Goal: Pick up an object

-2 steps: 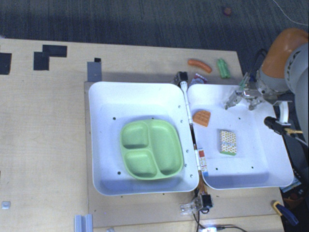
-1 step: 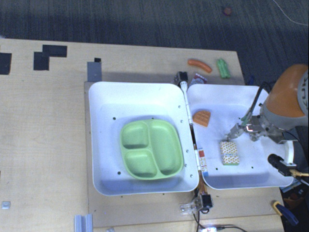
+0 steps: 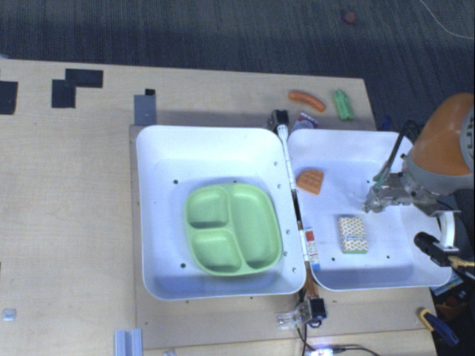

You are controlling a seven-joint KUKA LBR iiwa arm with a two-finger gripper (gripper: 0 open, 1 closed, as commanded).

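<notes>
A pale wooden tabletop point(image 3: 67, 199) stands on dark blue-grey carpet point(image 3: 223, 13) and carries two shallow white plastic bins. The left bin point(image 3: 159, 199) holds a glossy green three-compartment tray point(image 3: 234, 228). In the right bin point(image 3: 393, 265) lie an orange ridged block point(image 3: 310, 181) and a patterned rectangular sponge point(image 3: 353, 233), well apart. The tool point(image 3: 373, 202) hovers just right of the sponge, holding nothing; its spread cannot be told.

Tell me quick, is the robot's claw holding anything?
Gripper: it hangs over the right shallow white bin, with nothing seen between its fingers; open or shut cannot be told.
</notes>
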